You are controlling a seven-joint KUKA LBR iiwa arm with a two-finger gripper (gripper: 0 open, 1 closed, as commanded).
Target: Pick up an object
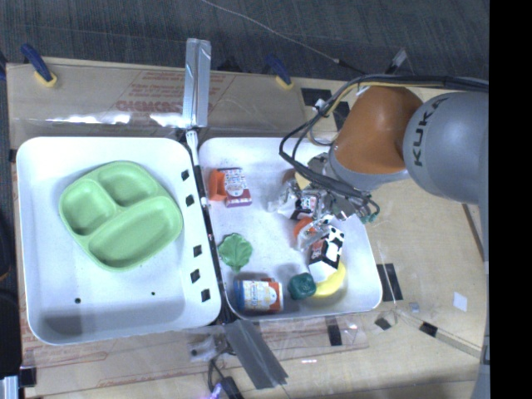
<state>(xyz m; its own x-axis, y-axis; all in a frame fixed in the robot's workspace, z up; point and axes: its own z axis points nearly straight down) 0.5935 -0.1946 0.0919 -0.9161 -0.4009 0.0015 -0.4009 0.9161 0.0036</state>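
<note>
Jar (257, 294) and banana (331, 283) fill right bin (249, 150); gripper (318, 223) state unclear.

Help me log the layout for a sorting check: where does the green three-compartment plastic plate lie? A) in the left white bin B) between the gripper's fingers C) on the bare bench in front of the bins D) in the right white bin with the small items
A: the green three-compartment plastic plate lies flat in the left white bin, apart from the small items in the right white bin.
</note>
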